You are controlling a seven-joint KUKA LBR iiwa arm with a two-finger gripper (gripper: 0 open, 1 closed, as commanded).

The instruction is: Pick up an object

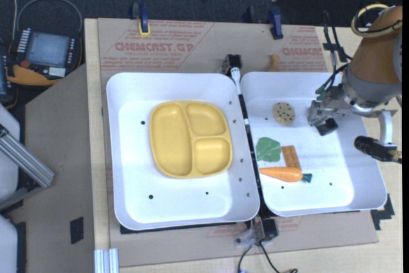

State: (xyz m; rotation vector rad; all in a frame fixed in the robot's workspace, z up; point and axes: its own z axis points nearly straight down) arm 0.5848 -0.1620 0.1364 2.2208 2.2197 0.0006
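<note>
Objects for picking all lie in the right bin (358,198): a round speckled cookie (284,113), a green leaf (268,149), a tan block (291,155) and an orange carrot (282,174).

Camera view: none of them is lifted, so by my reading the pick has not yet happened and the whole grasp and lift remain. The end effector (324,119) hangs over the upper right part of that bin, and whether it is spread or closed I cannot tell; nothing shows between its tips. From it, the cookie sits at about 9 o'clock, near but apart. The leaf, block and carrot cluster lies at about 7 o'clock, farther off, with the carrot touching the block's lower end. The left bin (128,201) carries a yellow divided tray (190,138), well apart at 9 o'clock.
</note>
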